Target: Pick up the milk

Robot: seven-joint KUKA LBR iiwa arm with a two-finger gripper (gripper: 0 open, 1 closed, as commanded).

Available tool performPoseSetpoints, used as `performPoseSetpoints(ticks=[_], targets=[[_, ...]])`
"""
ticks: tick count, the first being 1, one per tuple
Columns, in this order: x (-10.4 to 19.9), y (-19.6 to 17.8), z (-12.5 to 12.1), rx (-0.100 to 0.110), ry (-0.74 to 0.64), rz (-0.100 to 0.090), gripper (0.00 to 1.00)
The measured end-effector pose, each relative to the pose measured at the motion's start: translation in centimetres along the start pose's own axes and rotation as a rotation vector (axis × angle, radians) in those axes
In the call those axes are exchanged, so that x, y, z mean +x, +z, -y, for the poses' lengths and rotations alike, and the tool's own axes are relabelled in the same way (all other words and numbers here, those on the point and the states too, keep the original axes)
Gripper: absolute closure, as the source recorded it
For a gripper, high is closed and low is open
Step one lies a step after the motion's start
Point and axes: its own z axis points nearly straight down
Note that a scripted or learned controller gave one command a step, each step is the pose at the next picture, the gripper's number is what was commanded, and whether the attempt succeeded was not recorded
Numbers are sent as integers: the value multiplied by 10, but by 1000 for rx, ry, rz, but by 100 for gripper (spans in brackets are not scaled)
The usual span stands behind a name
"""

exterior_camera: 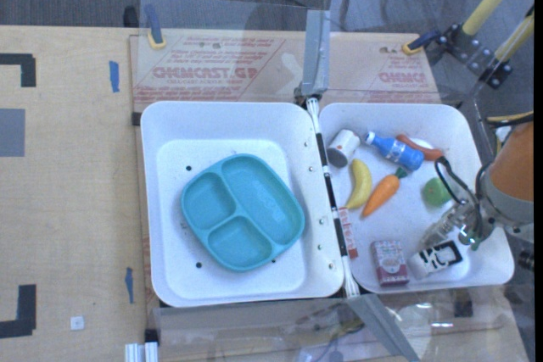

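Camera view from above, at a slant: my arm comes in from the right, and my pincer [450, 231] hangs low over the near right part of the right bin [485, 150]. From this angle I cannot tell whether the pincer is apart or together, and I see nothing clamped in it.

The milk [389, 260], a small pinkish-red carton, lies in the near part of that same bin, close to the front wall. It is to the left of my pincer, near it but apart from it.

Further back in the right bin a banana [360, 184] and a carrot [382, 193] lie side by side, the carrot on the right with its leafy end pointing up and to the right. Behind them a white cup [342, 147] lies tipped by the bin's left wall. A blue bottle [394, 150] lies slantwise beside it, with an orange-red sausage-like piece [422, 150] just to its right. A green round thing [436, 192] sits between the carrot and my wrist.

The left bin [161, 182] holds a teal divided plate [243, 212], set at a tilt near its middle. Both bins stand side by side on the tabletop [68, 208], touching along their inner walls.
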Motion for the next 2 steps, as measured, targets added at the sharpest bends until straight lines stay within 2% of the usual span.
performPoseSetpoints(ticks=[1, 2], targets=[[43, -90, -37, 6, 219, -6, 100], [43, -90, -37, 6, 219, -6, 0]])
